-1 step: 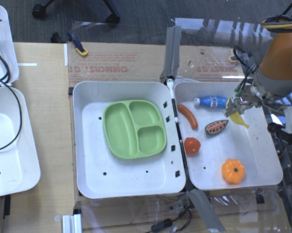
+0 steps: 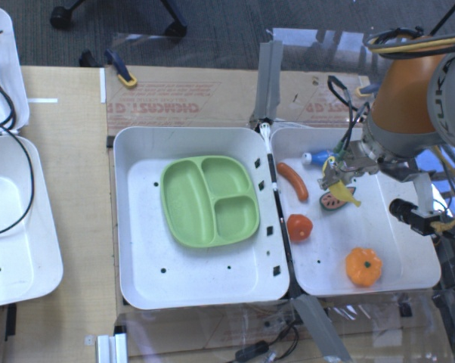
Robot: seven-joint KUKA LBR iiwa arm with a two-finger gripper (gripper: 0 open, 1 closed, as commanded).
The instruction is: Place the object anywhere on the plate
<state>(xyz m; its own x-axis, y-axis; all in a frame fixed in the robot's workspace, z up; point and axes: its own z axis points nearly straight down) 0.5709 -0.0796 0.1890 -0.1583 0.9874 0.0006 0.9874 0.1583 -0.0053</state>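
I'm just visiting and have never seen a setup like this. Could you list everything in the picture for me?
Bins: two, white, side by side on the bench.
Divided plate: one, green, in the left bin.
Toy hot dog: one, orange-red, right bin.
Toy tomato: one, red, right bin.
Toy pumpkin: one, orange, right bin.
Toy watermelon slice: one, red and green, right bin.
Blue object: one, partly hidden, right bin.
Clamp: one, blue and yellow, bench top.
Arm: one, grey and orange, over the right bin.
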